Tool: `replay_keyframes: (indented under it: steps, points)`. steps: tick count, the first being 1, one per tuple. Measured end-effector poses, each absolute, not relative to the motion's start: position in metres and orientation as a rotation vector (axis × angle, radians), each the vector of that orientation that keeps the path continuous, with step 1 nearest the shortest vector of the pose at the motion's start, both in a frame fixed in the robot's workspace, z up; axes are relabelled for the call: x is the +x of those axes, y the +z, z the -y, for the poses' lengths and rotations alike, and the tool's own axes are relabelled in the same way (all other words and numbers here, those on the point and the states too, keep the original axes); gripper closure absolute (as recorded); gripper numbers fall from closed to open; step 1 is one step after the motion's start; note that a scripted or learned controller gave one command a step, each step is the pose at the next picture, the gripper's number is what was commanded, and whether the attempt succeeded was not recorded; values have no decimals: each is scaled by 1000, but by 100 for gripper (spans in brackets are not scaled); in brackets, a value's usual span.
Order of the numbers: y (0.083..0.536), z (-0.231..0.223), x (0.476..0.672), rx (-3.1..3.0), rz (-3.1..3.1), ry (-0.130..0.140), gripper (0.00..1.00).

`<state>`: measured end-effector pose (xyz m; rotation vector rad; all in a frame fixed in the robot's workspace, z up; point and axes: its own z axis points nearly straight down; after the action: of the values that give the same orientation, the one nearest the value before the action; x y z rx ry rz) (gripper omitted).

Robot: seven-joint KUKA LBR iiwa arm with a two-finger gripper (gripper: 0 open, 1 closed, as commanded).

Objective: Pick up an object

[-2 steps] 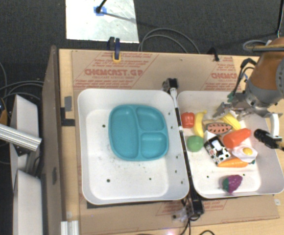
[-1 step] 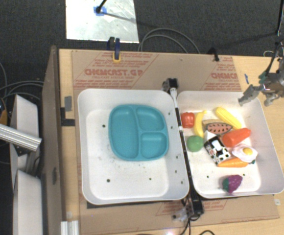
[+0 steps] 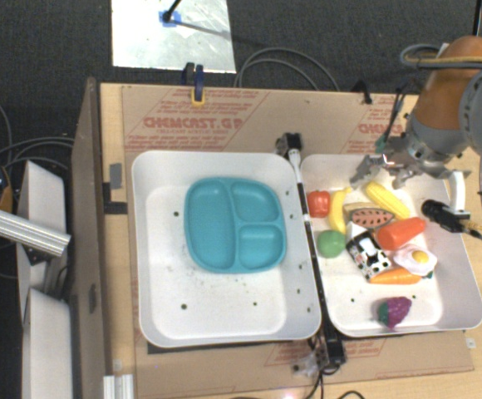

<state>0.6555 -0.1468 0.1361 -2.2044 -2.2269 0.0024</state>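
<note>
- Over the far part of the right bin [image 3: 465, 302], the pincer [image 3: 388, 171] hangs with its metal fingers spread apart and nothing between them; they splay out like thin grey prongs from a dark wrist block.
- Above the wrist, the arm [image 3: 461, 98] shows a smooth orange band, then rounded grey casing running off to the right.
- Just near of the pincer lies a yellow corn cob [image 3: 386, 199], long and bumpy, slanted across the bin.
- Left of the cob sit a yellow banana-like piece [image 3: 338, 209] and a small red tomato-like piece [image 3: 318, 202], close together by the bin's left wall.
- Nearer still: a brown oval piece with speckles [image 3: 371, 218], a round green ball-like fruit [image 3: 331, 243], a glossy orange-red pepper shape [image 3: 400, 232], a black-and-white patterned block [image 3: 368, 253], a fried egg toy [image 3: 415, 259] with a yellow centre, and a tapered orange carrot [image 3: 395, 278]. These toys crowd the middle of the bin, several touching.
- A knobbly purple grape cluster [image 3: 395, 310] lies apart at the near end.
- A black cylindrical part [image 3: 440, 214] juts over the bin's right side.
- Left bin [image 3: 162, 306], shallow white plastic with rounded corners, holds a teal divided plate [image 3: 234, 224] with three compartments.
- Both bins rest on a brown cardboard sheet [image 3: 224, 115] printed with red lettering.
</note>
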Motion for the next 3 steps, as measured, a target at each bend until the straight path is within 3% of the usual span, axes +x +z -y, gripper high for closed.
replay_keyframes:
  steps: [1, 2, 3]
  points:
    - [95, 163, 648, -2217, 2220, 6, 0]
    - [183, 187, 662, -2225, 2229, -5, 0]
    - [79, 185, 645, -2215, 2219, 5, 0]
